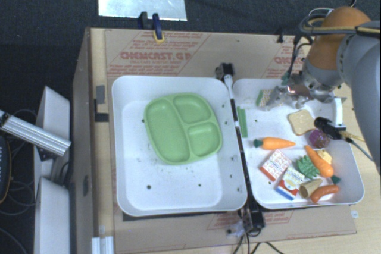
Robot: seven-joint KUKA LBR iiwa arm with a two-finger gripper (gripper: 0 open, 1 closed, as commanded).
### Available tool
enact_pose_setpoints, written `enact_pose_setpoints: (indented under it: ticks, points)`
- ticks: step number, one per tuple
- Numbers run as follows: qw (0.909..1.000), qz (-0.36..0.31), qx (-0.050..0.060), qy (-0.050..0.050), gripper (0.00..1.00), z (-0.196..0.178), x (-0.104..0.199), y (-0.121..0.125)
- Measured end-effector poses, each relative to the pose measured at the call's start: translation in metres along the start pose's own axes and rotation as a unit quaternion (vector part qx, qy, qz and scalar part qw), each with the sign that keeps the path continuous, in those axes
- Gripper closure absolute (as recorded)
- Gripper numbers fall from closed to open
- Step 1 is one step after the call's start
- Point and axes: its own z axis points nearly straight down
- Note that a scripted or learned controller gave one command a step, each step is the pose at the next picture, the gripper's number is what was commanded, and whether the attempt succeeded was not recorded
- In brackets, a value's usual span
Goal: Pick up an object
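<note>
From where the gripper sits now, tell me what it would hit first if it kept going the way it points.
The gripper points toward the left of the view. First in that line is probably the small green item beside it in the right bin, though depth is unclear from above.

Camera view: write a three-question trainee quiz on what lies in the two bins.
1. True or false: the green divided plate lies in the left bin.
2. Which sits nearest the plate? A) toast slice B) whole carrot C) purple onion
3. Fill in: the end effector is over the ___ bin.

Key: 1 true; 2 B; 3 right.
</note>
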Motion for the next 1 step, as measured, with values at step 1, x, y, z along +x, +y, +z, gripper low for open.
enact_pose_setpoints:
  ticks: [1]
  points:
    - [1.0000, 0.000, 0.000, 0.000, 0.00, 0.0002, 0.0005, -0.0002]
